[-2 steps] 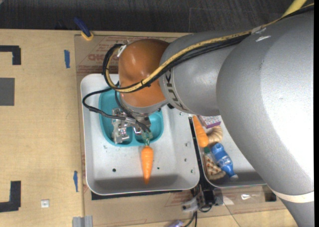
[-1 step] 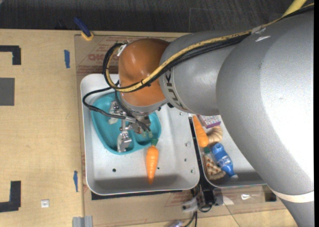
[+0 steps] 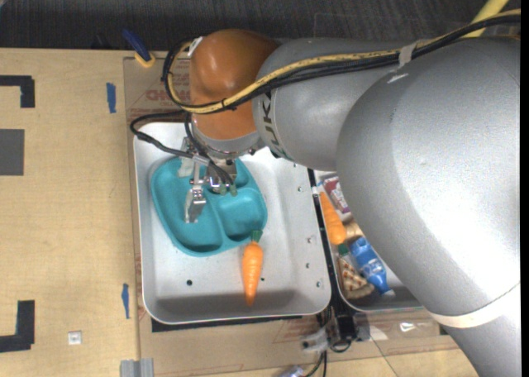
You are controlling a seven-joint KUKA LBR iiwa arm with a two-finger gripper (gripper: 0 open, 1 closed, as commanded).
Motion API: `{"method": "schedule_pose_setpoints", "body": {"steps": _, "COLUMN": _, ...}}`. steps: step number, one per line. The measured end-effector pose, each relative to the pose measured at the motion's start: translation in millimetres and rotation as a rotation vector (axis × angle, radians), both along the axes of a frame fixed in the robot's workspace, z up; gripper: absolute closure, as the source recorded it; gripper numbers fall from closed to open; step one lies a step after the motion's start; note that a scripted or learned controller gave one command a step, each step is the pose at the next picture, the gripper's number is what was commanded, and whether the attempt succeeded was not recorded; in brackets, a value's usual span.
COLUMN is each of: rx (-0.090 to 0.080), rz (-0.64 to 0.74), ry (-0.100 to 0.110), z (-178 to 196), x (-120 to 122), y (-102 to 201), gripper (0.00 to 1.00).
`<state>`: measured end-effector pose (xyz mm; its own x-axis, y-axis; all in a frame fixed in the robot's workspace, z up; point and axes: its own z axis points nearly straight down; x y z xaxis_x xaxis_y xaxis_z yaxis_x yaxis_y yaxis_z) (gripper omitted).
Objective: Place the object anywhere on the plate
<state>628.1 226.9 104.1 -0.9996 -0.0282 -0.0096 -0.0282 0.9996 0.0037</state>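
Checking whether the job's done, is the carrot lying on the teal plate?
No, the carrot lies on the white bin floor beside the plate, near its lower right edge.

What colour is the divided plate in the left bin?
The plate is teal, clearest in the camera view.

The plate (image 3: pixel 207 214) lies in the left bin's (image 3: pixel 289 284) back-left part; the carrot (image 3: pixel 252 268) touches the plate's front-right edge, toward the bin's front edge.
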Motion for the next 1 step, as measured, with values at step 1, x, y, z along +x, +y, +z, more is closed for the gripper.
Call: {"method": "schedule_pose_setpoints", "body": {"steps": 1, "rx": 0.000, "rz": -0.088, "ry": 0.001, "z": 78.7, "x": -41.3, "y": -20.2, "gripper": 0.00}}
